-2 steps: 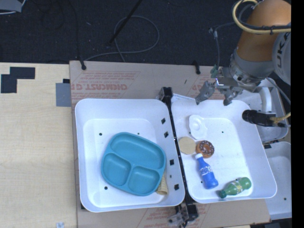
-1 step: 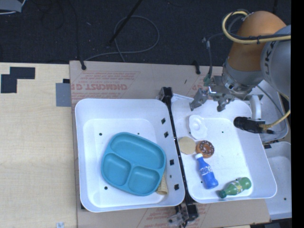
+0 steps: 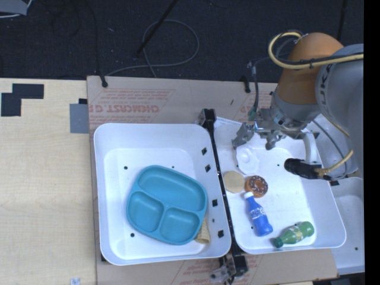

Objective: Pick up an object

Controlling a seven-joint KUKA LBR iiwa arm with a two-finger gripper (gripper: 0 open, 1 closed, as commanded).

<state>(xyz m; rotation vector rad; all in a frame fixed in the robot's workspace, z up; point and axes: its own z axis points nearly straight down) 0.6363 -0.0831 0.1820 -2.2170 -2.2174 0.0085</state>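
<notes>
The left bin [image 3: 107,159] holds a blue divided plate [image 3: 166,203]; the right bin [image 3: 332,218] holds a tan disc [image 3: 233,181], doughnut [image 3: 256,186], blue bottle [image 3: 257,214] and green bottle [image 3: 294,233]. The gripper [image 3: 261,136] hovers spread at that bin's far end, gripping nothing. It should probably centre over one item before descending, keeping clear of neighbours.

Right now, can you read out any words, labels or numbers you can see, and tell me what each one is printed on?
"CHEMCEL" or similar, red print, upside down and blurred, uncertain: on the cardboard sheet under the bins.
More red print on the cardboard's lower edge: too blurred to read.
Blue bottle label: too small to read.
Green bottle label: too small to read.
</notes>
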